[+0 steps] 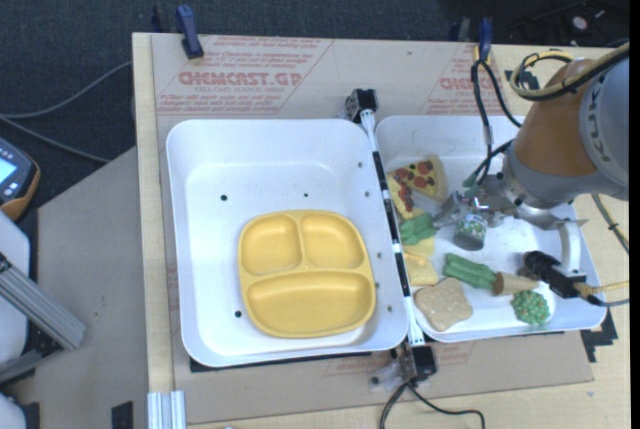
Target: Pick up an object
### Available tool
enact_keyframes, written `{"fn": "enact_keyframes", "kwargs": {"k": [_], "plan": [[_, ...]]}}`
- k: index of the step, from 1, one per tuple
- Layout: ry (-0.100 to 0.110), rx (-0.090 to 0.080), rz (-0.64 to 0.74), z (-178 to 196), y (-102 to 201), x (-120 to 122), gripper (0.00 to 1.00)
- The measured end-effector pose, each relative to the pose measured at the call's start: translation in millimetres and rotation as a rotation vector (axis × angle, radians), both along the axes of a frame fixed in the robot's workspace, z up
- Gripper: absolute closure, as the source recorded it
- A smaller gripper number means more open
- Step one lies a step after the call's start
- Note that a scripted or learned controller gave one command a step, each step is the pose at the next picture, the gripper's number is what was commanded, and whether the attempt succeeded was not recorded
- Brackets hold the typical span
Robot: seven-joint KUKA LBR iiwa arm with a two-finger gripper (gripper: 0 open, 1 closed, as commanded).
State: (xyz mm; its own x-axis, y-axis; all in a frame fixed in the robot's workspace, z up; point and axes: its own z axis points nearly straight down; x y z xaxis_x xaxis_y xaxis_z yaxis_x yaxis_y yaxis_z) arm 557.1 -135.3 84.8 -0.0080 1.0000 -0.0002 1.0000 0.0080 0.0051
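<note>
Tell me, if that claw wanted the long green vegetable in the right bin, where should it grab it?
Probably around the middle of the green vegetable, coming straight down from above. It lies flat and slanted in the right bin, so the fingers would best straddle its narrow width, across its length. The bread slice sits close below its left end, so mid-body looks clearer. The gripper hangs just above it.

Both white bins (200, 247) are smooth, slightly glossy plastic, the yellow divided plate (305, 274) is smooth satin plastic, and the bench sheet (240, 77) is matt printed brown paper.
</note>
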Motion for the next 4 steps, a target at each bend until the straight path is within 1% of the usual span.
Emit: {"fn": "enact_keyframes", "kwargs": {"k": [1, 2, 3, 4], "plan": [[0.01, 0.003, -0.009, -1, 12, -44, 0.0], [0.008, 0.008, -0.01, 1, -86, 11, 0.0], [0.012, 0.006, -0.007, -1, -17, -69, 0.0], [-0.003, -0.005, -0.006, 1, -65, 10, 0.0]]}}
